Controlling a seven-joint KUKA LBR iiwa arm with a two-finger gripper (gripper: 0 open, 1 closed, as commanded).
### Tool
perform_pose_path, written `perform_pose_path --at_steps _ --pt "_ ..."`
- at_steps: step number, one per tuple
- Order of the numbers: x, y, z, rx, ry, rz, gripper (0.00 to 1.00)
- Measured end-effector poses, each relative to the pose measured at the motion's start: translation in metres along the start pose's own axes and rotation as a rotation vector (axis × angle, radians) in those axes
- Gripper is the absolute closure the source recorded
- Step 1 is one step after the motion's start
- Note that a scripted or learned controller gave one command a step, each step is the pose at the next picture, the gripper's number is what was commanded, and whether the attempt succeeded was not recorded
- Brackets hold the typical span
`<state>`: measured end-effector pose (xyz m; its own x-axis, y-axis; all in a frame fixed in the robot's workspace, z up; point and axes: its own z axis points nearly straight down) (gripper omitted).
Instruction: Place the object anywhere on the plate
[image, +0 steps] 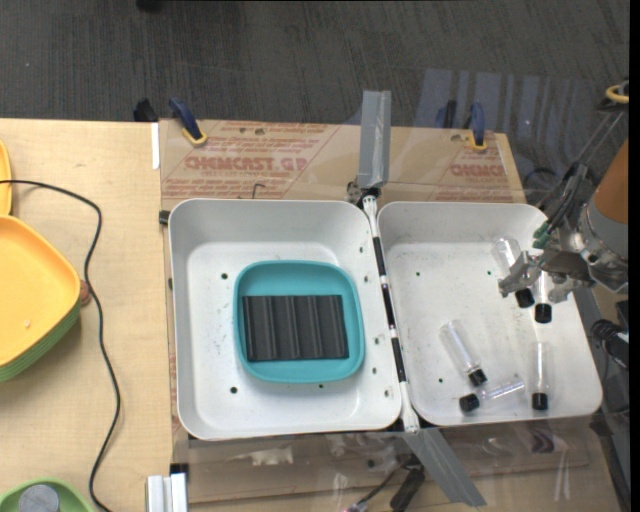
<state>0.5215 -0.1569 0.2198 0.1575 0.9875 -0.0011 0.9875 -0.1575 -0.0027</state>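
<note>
The gripper (533, 292) hangs over the right bin's (430, 250) far right side, and whether it is apart or together cannot be told. Three clear vials with black caps lie below and left of it — one vial (462, 353) slants, cap toward the near right. The teal plate (298, 322) sits well left, in the left bin (200, 260).

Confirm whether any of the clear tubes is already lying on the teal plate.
No: the teal plate in the left bin bears no tube, and the clear tubes lie in the right bin.
</note>
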Motion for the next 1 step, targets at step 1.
perform_pose_path --at_steps 1 --pt "0.0 0.0 0.0 0.0 0.0 0.0 0.0"
